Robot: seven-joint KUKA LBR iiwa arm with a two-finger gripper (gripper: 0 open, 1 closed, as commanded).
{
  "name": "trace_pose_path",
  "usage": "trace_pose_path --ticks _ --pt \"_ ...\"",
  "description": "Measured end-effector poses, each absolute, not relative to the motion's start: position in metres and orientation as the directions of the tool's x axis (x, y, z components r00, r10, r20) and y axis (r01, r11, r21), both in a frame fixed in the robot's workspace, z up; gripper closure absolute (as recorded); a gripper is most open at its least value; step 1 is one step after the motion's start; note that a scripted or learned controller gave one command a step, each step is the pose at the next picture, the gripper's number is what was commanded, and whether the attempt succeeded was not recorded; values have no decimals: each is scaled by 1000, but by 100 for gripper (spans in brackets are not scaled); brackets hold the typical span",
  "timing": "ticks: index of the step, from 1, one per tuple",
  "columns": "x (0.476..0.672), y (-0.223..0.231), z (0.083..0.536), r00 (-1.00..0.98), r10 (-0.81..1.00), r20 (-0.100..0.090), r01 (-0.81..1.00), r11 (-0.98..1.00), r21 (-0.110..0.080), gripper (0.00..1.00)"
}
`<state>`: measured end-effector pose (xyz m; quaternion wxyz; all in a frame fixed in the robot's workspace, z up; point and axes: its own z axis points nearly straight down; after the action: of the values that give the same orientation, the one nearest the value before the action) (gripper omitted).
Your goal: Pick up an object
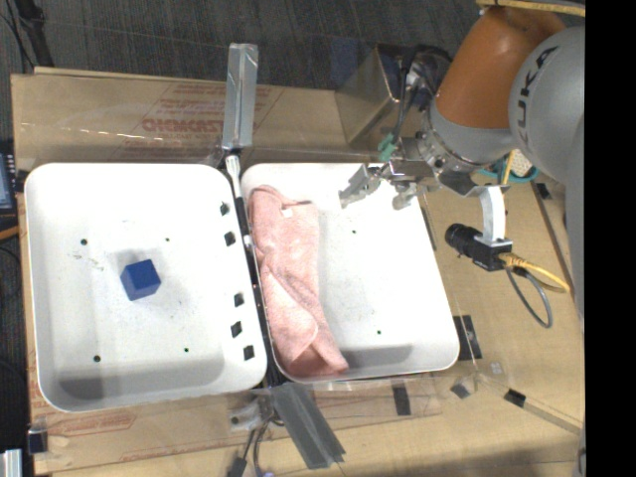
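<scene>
Pink towel lies along right bin's left wall; end effector hovers above far rim, nothing held, finger spread unclear. Best descend onto a raised fold.

Dark grey floor at top. Bench top is brown cardboard w/ red print (partly faded), taped flat. Bare wood-tone surface at right, black tape marks on it.

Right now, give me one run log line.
gripper: over right bin far edge, holding nothing | pink towel: right bin | blue cube: left bin
</scene>
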<state>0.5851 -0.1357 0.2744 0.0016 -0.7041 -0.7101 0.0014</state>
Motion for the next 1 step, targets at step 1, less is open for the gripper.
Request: trace_pose_path --ticks 1 --pt "611 -114 112 -92 996 1 996 92 -6 0"
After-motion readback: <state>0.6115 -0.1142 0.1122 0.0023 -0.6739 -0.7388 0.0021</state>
